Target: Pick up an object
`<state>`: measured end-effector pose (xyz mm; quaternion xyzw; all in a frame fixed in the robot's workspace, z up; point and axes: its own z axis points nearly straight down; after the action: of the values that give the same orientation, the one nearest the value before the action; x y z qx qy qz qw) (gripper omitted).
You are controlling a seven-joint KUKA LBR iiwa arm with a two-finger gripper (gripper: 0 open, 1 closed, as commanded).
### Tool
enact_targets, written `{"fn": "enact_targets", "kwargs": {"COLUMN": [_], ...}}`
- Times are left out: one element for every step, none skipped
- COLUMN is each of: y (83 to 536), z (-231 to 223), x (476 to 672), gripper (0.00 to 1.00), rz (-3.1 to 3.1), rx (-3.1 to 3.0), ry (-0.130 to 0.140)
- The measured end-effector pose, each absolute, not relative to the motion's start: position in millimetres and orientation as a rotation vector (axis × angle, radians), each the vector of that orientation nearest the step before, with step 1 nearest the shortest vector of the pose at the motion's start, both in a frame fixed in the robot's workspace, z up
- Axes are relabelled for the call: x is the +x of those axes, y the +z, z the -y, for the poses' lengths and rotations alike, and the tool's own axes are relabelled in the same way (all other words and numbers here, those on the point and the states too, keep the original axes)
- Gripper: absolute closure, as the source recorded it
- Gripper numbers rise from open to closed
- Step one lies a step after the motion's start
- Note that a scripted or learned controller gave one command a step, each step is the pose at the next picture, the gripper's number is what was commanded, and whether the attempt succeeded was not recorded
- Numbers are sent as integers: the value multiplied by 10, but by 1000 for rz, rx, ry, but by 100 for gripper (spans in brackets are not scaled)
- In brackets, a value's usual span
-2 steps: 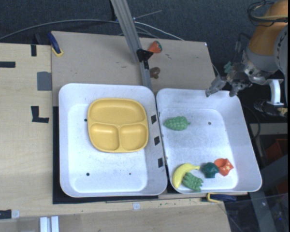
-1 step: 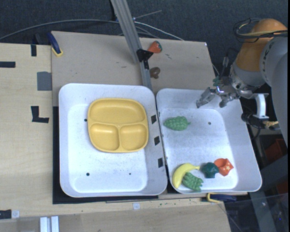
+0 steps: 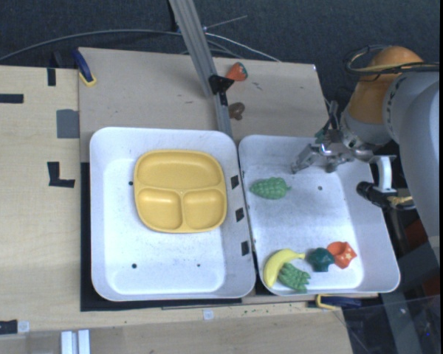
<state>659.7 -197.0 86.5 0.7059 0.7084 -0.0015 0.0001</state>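
Over the right bin's far end the hand hangs with fingers spread and nothing between them, near a green leafy toy, while a banana, green grapes, a teal piece and a red piece crowd the bin's near edge.

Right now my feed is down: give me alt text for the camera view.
The pincer hovers over the right bin's far end, near a leafy green toy. A banana, green grapes and small teal and orange toys cluster at its near edge; a yellow divided plate sits in the left bin.
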Motion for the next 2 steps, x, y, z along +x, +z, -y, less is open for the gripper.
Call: {"fn": "enact_targets", "kwargs": {"y": [990,1620], "z": [1964,1980], "x": [6605,6574], "gripper": [100,100], "rz": [-2226,-2219], "rx": [2216,2217], "ry": [-4,5]}}
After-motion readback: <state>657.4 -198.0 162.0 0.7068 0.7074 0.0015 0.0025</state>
